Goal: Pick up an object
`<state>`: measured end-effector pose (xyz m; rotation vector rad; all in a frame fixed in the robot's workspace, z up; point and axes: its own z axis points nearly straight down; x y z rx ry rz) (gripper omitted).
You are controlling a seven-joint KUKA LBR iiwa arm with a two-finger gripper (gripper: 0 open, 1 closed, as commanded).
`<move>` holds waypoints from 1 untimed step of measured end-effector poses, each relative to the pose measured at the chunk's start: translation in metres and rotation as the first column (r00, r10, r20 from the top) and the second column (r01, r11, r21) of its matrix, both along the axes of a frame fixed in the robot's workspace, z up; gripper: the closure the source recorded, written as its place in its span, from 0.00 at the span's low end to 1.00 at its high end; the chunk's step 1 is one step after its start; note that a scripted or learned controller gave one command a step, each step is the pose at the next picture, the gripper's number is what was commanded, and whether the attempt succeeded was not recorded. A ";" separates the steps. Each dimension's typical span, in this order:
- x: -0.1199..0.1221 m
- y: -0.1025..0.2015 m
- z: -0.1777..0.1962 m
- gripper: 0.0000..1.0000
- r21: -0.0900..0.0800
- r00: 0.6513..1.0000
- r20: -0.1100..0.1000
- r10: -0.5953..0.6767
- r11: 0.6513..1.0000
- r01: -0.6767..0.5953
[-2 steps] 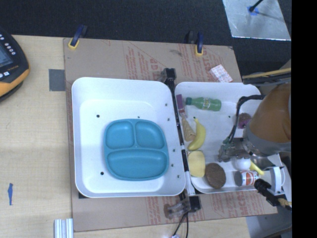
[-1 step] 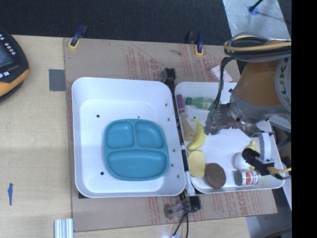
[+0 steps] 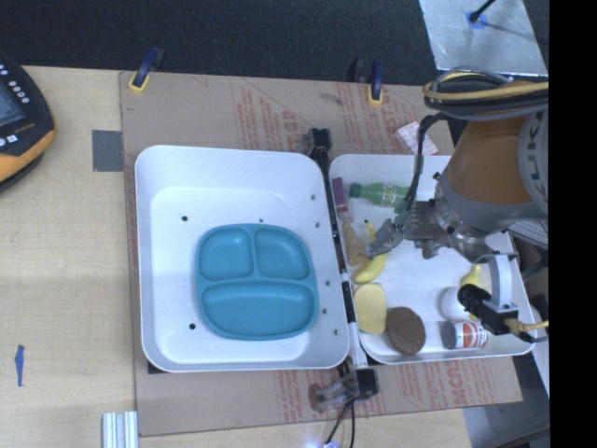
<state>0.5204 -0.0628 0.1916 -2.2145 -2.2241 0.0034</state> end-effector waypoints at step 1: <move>-0.047 -0.037 -0.089 0.00 0.002 1.000 -0.006 -0.005 1.000 0.005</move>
